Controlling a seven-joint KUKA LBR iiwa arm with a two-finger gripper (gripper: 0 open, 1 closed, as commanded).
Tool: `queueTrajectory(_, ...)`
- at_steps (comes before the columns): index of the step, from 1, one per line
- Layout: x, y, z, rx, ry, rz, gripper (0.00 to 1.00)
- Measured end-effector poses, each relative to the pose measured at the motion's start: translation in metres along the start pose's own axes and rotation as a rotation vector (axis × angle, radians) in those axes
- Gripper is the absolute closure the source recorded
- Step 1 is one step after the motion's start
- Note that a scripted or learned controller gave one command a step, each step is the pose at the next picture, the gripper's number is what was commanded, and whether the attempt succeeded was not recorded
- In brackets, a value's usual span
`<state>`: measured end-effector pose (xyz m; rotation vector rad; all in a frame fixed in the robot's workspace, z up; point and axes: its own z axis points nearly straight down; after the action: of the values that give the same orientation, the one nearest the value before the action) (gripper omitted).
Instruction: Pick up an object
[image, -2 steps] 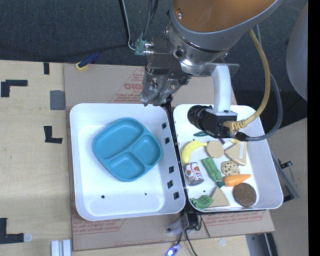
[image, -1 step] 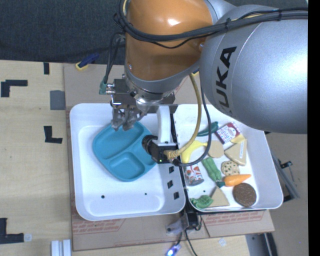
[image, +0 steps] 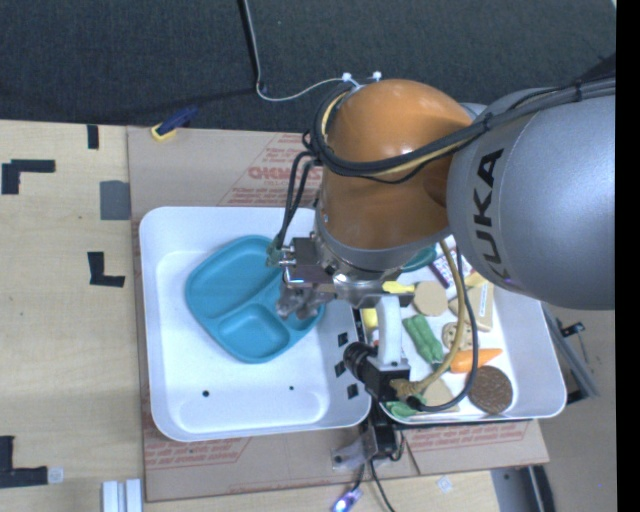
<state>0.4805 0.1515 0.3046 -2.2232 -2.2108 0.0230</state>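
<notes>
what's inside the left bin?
The left bin holds a blue divided tray, and the tool sits at the tray's right edge. The arm's orange band covers the bin's far right corner, so anything there is hidden.

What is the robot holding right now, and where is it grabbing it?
Cannot be told: the arm's wrist hides the gripper, which sits over the blue tray's right edge.

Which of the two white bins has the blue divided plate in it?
The left bin: the blue plate lies there; the right bin holds small food-like items.
</notes>
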Motion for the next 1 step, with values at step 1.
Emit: queueTrajectory(1, 0.0772, 0.0003, -0.1495, -0.029, 0.015, -0.017, 1.0)
